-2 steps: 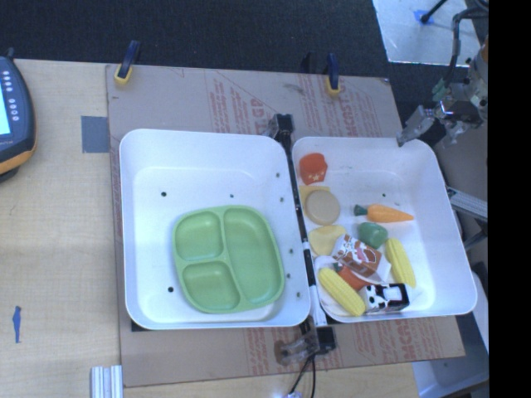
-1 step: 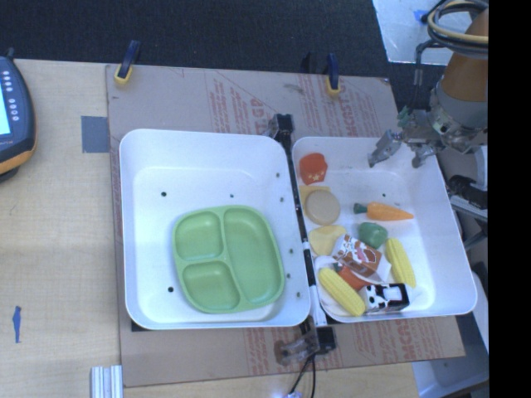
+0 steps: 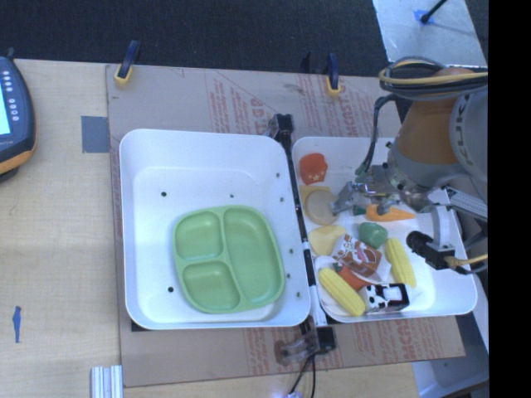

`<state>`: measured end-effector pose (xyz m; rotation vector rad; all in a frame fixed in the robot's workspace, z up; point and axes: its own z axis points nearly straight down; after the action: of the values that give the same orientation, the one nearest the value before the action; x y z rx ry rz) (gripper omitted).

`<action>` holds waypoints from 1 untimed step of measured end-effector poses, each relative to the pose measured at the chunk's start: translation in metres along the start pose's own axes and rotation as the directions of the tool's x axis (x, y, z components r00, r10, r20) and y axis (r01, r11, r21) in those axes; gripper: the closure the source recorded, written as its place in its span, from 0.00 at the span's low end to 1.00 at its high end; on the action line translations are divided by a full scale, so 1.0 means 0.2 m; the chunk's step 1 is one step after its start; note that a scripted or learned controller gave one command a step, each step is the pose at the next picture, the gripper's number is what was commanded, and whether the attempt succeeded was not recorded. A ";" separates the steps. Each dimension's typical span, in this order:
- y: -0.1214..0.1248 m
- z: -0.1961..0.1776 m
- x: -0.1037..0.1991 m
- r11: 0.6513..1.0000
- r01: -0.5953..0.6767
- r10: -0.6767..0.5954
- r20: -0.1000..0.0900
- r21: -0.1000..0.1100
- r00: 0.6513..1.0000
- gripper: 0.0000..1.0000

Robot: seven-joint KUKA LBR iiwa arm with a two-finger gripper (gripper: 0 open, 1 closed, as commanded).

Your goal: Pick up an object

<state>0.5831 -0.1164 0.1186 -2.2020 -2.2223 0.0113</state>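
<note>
My gripper hangs over the right bin, its metal fingers pointing left toward a tan round piece. Nothing shows between the fingers. Around it lie a red-orange toy, a carrot, a green item, a pale yellow piece, a red and white packet, two corn cobs and a black and white toy.
The left bin holds a green divided plate. A black divider strip runs between the bins. A teach pendant lies at the far left of the bench. Clamps sit at the board's back edge.
</note>
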 end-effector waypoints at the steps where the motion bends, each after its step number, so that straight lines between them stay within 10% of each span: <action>1: 0.38 0.12 0.02 1.000 -0.001 0.001 0.005 -0.011 1.000 0.00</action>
<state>0.6581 -0.1114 0.0928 -2.2107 -2.2294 0.0049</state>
